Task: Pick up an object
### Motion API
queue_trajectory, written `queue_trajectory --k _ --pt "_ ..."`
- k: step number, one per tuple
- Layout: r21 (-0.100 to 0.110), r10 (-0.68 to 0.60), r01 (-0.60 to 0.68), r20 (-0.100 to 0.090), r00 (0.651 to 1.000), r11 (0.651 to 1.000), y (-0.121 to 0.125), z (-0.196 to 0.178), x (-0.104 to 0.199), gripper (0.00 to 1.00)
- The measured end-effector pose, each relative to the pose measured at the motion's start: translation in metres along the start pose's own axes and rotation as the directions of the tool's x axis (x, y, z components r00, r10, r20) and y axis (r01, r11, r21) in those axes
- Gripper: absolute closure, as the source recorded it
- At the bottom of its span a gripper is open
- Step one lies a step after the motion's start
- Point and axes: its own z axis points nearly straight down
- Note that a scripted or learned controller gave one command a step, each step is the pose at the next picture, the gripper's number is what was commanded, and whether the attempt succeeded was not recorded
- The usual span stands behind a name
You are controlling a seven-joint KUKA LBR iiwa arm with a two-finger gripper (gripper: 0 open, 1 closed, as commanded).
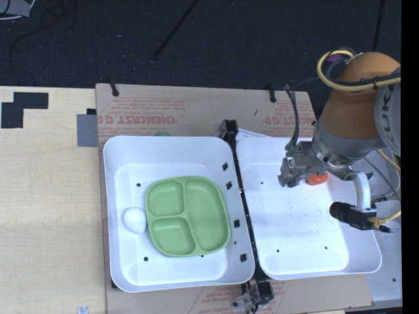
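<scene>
Two shallow white bins (124, 169) sat side by side; your left one held one green three-compartment plastic plate (188, 215) and one white egg-shaped ball (135, 220) touching its edge. Your gripper (292, 174) hung low in the right bin beside one small orange-red object (317, 178), probably the pick target, though whether it gripped I could not tell.

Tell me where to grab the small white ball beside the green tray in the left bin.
Take the small white ball from straight above, fingers closing along the gap's length, near-to-far in the view. It touches the green three-compartment plastic tray on one side, with the left white bin's wall close on the other.
</scene>
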Motion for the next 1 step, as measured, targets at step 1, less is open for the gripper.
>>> queue_trajectory --k 1 --pt "0.002 0.001 -0.001 0.001 1.000 1.000 -0.0125 0.0106 0.0438 1.00"
